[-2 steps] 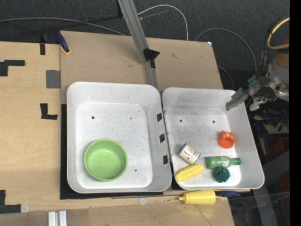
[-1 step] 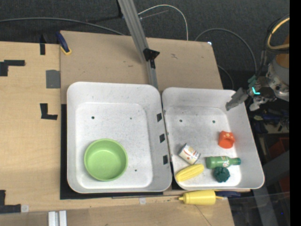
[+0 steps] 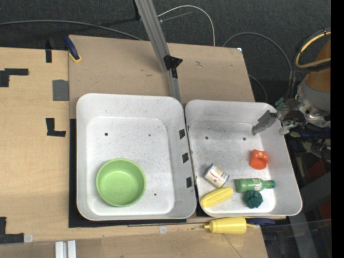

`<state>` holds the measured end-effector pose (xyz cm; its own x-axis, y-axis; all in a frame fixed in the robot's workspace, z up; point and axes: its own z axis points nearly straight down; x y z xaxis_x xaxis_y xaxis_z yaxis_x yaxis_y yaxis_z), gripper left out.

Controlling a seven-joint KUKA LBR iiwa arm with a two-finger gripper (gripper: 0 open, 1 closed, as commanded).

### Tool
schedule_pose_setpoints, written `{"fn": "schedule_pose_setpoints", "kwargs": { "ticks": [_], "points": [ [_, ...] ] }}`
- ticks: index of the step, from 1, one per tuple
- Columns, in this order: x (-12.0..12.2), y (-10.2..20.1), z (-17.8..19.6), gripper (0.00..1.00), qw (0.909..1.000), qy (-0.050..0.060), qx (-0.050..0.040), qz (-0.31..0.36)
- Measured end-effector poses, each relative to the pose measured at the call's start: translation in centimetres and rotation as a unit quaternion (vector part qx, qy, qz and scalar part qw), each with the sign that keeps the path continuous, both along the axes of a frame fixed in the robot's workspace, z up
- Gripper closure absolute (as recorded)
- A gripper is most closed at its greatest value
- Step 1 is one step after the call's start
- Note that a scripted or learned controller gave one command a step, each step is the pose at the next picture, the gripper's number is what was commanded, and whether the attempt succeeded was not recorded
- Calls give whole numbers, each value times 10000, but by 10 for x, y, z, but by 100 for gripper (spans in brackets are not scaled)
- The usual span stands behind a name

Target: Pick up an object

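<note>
The right bin [image 3: 226, 117] holds an orange-red object [image 3: 258, 158], a small white can [image 3: 216, 175], a green bottle [image 3: 255, 185], a dark green lump [image 3: 252, 198] and a yellow corn cob [image 3: 216, 196]. My gripper [image 3: 264, 122] hangs over the bin's upper right corner, above and apart from the orange-red object. A grey finger juts out to the left with nothing visibly between the fingers.
The left bin [image 3: 129, 112] contains a light green bowl [image 3: 121, 181]. A yellow bottle [image 3: 230, 226] lies on the bench just in front of the right bin. A grey pole [image 3: 156, 31] slants across the back. Cables run behind the bench.
</note>
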<state>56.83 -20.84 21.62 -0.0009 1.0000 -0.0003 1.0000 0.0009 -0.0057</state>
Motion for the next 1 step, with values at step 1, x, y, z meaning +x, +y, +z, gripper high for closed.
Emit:
{"fn": "schedule_pose_setpoints", "kwargs": {
  "ticks": [1],
  "points": [
    [-4,10,-51,0,10000,5,6,3]
  ]
}}
